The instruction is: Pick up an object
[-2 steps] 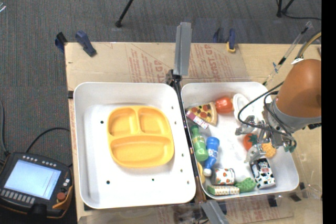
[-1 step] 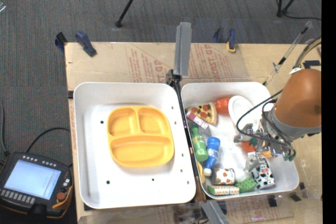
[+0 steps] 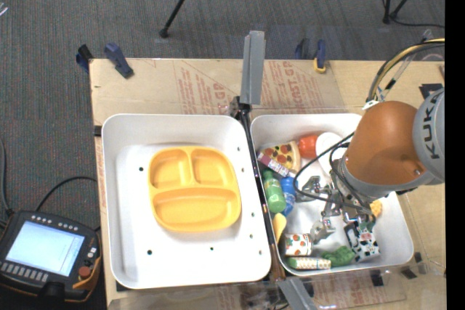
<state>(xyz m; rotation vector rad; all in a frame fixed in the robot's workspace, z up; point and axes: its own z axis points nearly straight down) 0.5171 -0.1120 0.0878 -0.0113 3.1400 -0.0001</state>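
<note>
While the arm (image 3: 385, 149) reaches in from three o'clock, its gripper (image 3: 340, 225) hangs over the right bin (image 3: 404, 229) among small toys; whether it grips anything I cannot tell. At nine o'clock, a yellow tray (image 3: 195, 189) lies in the left bin (image 3: 120, 185).

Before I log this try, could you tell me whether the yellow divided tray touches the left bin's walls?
Apart. The camera view shows white floor all around the yellow divided tray inside the left bin.
</note>
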